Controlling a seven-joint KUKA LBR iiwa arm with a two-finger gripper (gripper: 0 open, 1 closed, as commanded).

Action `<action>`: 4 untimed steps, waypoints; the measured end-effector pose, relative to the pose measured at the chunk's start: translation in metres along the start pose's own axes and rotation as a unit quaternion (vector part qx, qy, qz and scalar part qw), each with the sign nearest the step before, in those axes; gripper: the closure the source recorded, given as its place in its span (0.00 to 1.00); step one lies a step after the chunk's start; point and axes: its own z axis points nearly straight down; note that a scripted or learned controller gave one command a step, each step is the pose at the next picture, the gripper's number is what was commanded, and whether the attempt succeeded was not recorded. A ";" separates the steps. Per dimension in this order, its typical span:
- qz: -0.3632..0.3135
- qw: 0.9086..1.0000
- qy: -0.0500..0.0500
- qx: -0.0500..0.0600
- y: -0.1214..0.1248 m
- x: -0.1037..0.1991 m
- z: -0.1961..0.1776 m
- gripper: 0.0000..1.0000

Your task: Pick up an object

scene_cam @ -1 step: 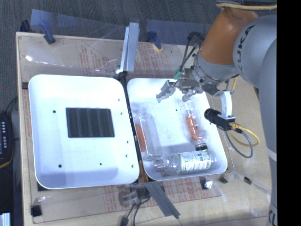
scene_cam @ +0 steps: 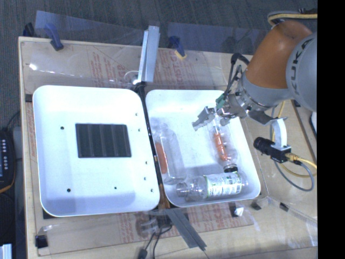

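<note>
A clear bottle with orange contents lies in the right bin, its long axis running near-to-far and black cap toward the near rim. The claw hovers at its far end, fingers spread, gripping nothing.

only readable bit: "KU" in dark letters on grey arm housing, top right. bottle label has print, too blurry. red markings on worktop unreadable too.

arm: grey | orange band | thin black cables at wrist
</note>
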 end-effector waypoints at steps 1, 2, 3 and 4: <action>0.006 1.000 0.000 0.000 -0.015 -0.038 0.047 0.00; -0.021 1.000 -0.001 -0.002 0.022 -0.043 0.085 0.00; -0.056 0.998 0.000 -0.001 0.002 -0.039 0.086 0.00; -0.082 0.997 -0.001 -0.002 0.003 -0.039 0.076 0.00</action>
